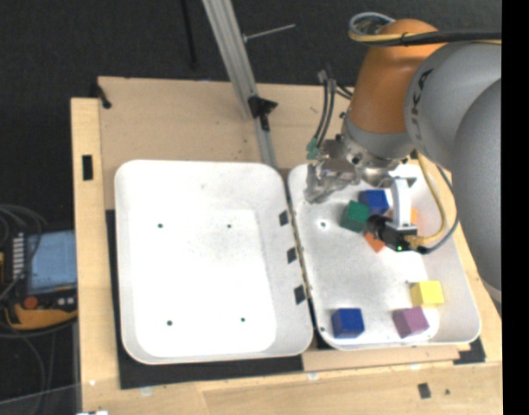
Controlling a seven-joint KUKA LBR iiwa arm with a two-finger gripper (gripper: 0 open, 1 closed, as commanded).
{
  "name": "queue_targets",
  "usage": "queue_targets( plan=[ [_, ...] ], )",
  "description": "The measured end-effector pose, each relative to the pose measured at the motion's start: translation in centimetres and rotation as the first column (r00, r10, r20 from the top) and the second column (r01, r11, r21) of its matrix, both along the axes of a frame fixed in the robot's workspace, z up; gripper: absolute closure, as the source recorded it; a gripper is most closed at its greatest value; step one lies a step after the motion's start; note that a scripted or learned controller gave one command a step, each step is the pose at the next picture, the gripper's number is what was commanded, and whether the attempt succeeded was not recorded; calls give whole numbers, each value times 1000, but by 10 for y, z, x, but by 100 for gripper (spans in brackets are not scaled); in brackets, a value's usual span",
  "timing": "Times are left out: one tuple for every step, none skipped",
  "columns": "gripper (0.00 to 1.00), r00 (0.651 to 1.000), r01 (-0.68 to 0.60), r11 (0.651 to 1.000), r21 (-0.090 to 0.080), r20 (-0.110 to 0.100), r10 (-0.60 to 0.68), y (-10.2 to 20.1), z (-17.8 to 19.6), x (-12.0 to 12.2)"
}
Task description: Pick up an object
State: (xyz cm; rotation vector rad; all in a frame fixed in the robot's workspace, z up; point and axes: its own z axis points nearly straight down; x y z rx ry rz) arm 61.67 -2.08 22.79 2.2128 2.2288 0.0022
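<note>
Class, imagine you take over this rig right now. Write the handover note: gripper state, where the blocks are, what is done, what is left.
Gripper: low over the far left corner of the right bin; nothing seen between its fingers, and open or shut cannot be told.
Blocks, all in the right bin: green block and blue block near the wrist; second blue block, purple block and yellow block along the near side.
Done: no block picked up.
Left: grasp one and lift it.
</note>
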Motion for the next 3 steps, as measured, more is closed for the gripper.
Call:
queue_targets(
  plan=[
    [100,1000,0,1000,0,0,0,51,-8,14],
    [100,1000,0,1000,-1,1,0,101,-4,20],
    [0,1000,3,1000,-3,-1,-3,97,-5,20]
  ],
)
